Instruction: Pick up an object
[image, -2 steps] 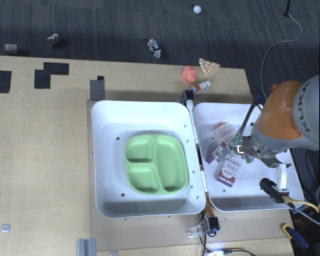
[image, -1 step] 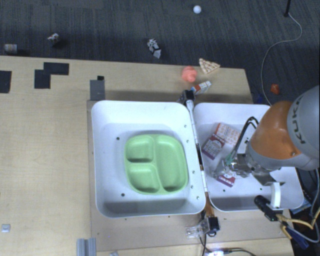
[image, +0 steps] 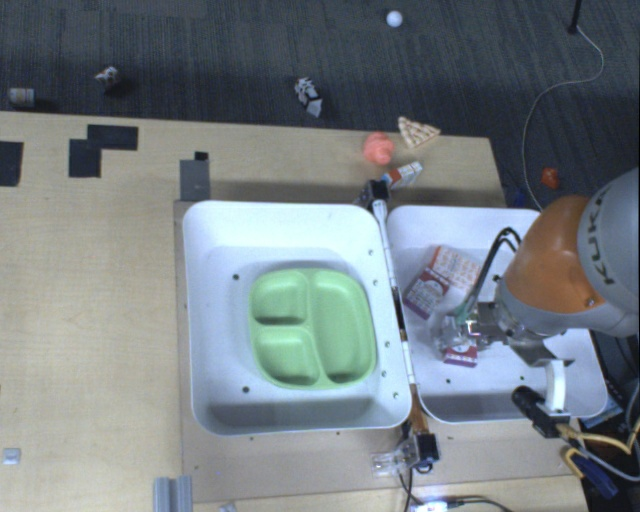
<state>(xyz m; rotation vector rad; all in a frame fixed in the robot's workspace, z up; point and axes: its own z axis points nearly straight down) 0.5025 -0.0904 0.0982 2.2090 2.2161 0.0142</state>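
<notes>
Tan wood-look desk (image: 90, 330) takes up most of the near side, with some black patches (image: 100, 145) stuck on it toward the far left edge. Two shallow white bins sit side by side on it. The left bin (image: 215, 300) has a green divided tray (image: 310, 325) lying flat in the middle. The right bin (image: 480, 400) has a red-and-white packet (image: 440, 280) near its centre, plus a smaller reddish item (image: 458, 352) just beside it on the near side.

The arm (image: 560, 265), grey with its orange band, comes in from the right and hangs over the right bin. The tool (image: 470, 325) is down low right by that small reddish item, looks like it's touching or nearly touching, but honestly I can't tell how far open it is or whether it has hold of anything.

Farther back on the desk edge there's a pink ball (image: 378, 148) and a small tube (image: 405, 174). Beyond that is dark grey carpet floor (image: 250, 50) with a few bits scattered around and a white ball (image: 394, 18).
</notes>
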